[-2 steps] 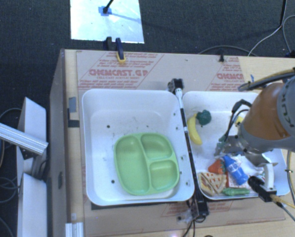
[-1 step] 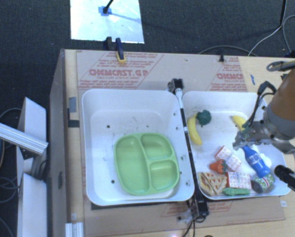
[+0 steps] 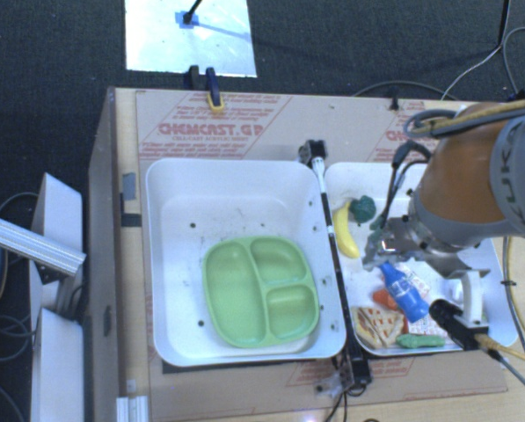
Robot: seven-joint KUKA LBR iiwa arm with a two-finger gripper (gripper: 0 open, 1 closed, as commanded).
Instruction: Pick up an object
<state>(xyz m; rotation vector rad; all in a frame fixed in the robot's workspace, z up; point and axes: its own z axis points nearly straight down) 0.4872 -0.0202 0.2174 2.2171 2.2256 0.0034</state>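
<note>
Camera view: gripper (image 3: 383, 246), its state impossible to tell here, hangs near the right bin's (image 3: 499, 319) left wall above the blue bottle (image 3: 404, 292); descend centred, avoiding the banana (image 3: 345, 232).

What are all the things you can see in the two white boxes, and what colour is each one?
Divided plate: 1, light green, in the left bin.
Banana: 1, yellow, right bin, near its left wall.
Dark green lump: 1, right bin, beside the banana's top.
Bottle: 1, blue with a white label, middle of right bin.
Orange piece: 1, partly hidden under the bottle.
Waffle-like piece: 1, tan, front of right bin.
Green flat piece: 1, front edge of right bin.
Arm: 1, grey and orange, over the right bin.
Hand: 1, metal, just above the bottle.
</note>
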